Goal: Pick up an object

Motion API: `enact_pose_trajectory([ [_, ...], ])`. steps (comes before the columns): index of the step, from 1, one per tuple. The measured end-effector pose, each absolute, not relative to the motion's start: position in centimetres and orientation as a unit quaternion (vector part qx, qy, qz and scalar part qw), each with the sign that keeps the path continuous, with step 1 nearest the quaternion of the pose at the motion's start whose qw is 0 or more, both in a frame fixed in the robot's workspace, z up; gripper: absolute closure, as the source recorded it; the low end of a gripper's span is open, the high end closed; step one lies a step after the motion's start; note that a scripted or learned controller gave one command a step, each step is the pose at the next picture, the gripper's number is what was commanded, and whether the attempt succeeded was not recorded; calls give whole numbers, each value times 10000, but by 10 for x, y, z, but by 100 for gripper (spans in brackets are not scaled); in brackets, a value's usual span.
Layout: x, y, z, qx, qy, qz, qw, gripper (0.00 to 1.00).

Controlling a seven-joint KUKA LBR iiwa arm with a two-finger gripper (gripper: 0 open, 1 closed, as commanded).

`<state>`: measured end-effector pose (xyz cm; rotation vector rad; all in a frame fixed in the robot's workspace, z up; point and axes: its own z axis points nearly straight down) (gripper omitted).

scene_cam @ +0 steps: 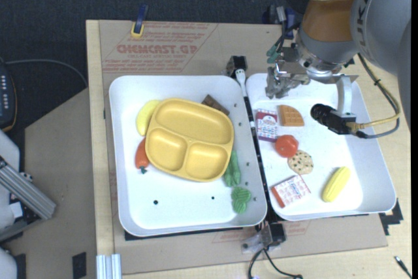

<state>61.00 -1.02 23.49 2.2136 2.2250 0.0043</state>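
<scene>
Step in hand: approach. The claw (282, 85) hangs over the far left corner of the right bin (375, 170), low to its floor, with nothing between the fingers; whether they stand open or closed cannot be told from this angle.

Likeliest target, as a judgement: the waffle piece (291, 115), just beside the claw on the near side. Tan, flat, roughly wedge-shaped, with a gridded face. It lies flat on the bin floor, close to the red-and-white packet (266, 125) but apart from it.

Next move calls for: a short shift toward the near side, then a descent square over the waffle piece. A flat thing offers little edge, so the fingers probably have to reach the bin floor.

Other contents, right bin: tomato (286, 146), chocolate-chip cookie (300, 162), second red-and-white packet (290, 191), corn cob (335, 183).

Left bin (124, 140): yellow divided tray (189, 139) tilted across several items; a lemon (145, 115) and an orange-red pepper (142, 155) at its left, green leafy pieces (236, 187) at its right.

Both bins sit on the counter (98, 75).
</scene>
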Motion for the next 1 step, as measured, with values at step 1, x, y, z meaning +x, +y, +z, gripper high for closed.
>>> enact_pose_trajectory([
  [1, 650, 36, 227, 7053, 7090, 19, 17, 100],
])
